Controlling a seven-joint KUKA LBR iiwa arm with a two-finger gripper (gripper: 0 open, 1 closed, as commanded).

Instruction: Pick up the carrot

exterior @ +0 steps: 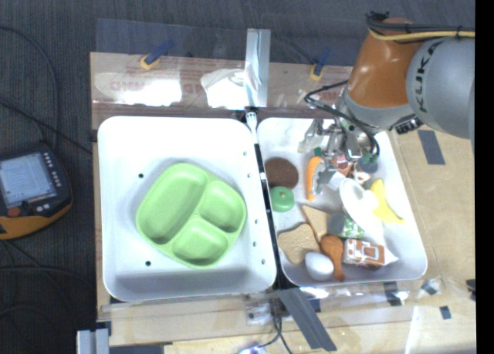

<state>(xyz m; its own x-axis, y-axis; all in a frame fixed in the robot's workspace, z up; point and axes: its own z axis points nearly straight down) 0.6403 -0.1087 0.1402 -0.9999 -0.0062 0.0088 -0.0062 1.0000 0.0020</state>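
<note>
The carrot (pixel 312 176) lies just below-left of the hand (pixel 334 146) — whose grip state I cannot tell.

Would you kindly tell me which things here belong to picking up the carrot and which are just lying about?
For the job:
carrot, in the right bin
claw, above the bin's far end

Lying about:
green divided plate in the left bin
banana
egg
bread slice
brown disc
small carton
</note>
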